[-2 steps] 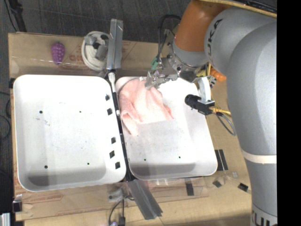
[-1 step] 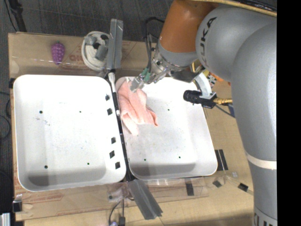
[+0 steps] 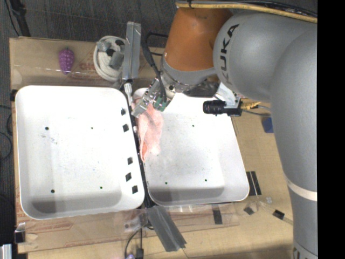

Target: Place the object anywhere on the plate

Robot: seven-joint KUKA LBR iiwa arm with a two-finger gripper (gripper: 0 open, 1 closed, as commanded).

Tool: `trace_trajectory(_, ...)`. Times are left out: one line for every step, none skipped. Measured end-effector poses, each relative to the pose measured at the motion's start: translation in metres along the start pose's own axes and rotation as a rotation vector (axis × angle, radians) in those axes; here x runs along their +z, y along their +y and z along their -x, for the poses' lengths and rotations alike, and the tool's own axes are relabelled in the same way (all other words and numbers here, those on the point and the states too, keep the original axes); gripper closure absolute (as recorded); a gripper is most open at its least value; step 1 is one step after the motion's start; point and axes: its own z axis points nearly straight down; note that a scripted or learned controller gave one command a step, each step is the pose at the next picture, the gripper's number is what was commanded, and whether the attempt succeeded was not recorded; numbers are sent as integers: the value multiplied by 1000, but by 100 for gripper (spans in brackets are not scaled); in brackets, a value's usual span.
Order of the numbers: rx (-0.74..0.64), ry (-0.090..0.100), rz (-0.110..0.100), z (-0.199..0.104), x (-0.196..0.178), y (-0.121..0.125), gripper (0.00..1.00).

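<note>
A pale pink, flat thing (image 3: 151,135) lies in the right bin (image 3: 202,158), along its left wall near the far corner. I cannot tell whether it is the plate or the object. My gripper (image 3: 146,103) hangs just above the pink thing's far end, at the bin's far-left corner. The grey arm with its orange band (image 3: 194,34) hides the bin's far edge and whatever lies under the wrist.
The left bin (image 3: 70,144) stands beside the right one, and a dark divider with clips (image 3: 131,161) runs between them. On the bench behind the left bin sit a small purple object (image 3: 66,60) and a white round holder (image 3: 109,56). A black cable fitting (image 3: 221,108) sticks out by the wrist.
</note>
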Motion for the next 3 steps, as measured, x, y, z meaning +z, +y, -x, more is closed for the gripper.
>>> trace_trajectory(-403,0,0,-45,0,38,100)
trace_trajectory(-626,-3,1,-86,-5,79,100)
trace_trajectory(-632,-3,1,-122,0,115,100)
